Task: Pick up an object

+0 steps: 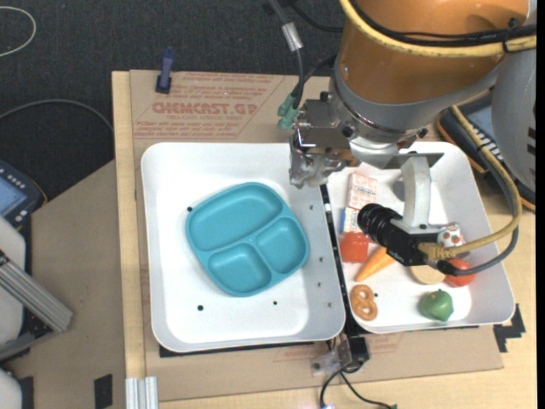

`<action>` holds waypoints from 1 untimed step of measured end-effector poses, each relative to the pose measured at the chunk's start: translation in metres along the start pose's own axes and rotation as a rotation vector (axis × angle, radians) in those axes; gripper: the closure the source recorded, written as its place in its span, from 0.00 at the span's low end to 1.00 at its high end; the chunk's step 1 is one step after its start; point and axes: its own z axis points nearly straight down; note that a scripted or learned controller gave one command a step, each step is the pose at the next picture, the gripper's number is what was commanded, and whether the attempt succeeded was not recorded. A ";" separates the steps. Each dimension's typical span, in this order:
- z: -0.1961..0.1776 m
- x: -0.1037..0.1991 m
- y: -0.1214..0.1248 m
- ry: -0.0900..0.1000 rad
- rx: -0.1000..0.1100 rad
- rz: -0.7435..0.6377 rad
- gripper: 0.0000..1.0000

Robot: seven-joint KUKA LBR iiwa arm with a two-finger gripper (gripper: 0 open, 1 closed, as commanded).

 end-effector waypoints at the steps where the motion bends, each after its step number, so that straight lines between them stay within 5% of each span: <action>1: -0.009 0.057 0.000 -0.002 0.008 -0.001 1.00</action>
